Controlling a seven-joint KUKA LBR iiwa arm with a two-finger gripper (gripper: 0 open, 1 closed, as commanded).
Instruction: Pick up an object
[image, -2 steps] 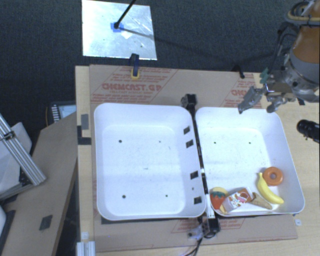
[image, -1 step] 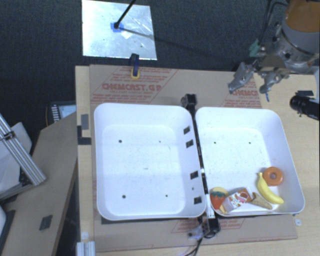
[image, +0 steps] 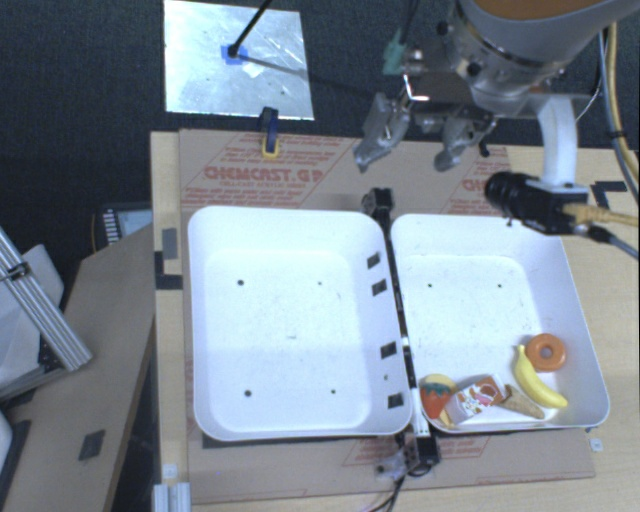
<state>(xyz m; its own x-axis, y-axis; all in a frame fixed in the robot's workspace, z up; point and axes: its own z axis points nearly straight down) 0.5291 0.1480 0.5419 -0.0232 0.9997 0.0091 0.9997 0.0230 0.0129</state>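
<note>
Fingers spread wide and holding nothing, the gripper (image: 412, 145) hangs above the brown bench board (image: 290, 172) behind two white bins (image: 275, 235). A banana (image: 535, 380), orange ring (image: 545, 351) and small packets (image: 470, 398) crowd the right bin's (image: 480, 245) near corner; dark carpet (image: 80, 90) surrounds the bench.

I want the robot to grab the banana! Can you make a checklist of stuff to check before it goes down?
1. Fingers open, nothing between them: ok.
2. Gripper over the banana: not ok; it hangs above the bins' far edge.
3. Banana top uncovered: ok.
4. Room around banana: not ok; donut and a small packet crowd it.
5. Banana away from the right bin wall: not ok; it lies near the front corner.
</note>
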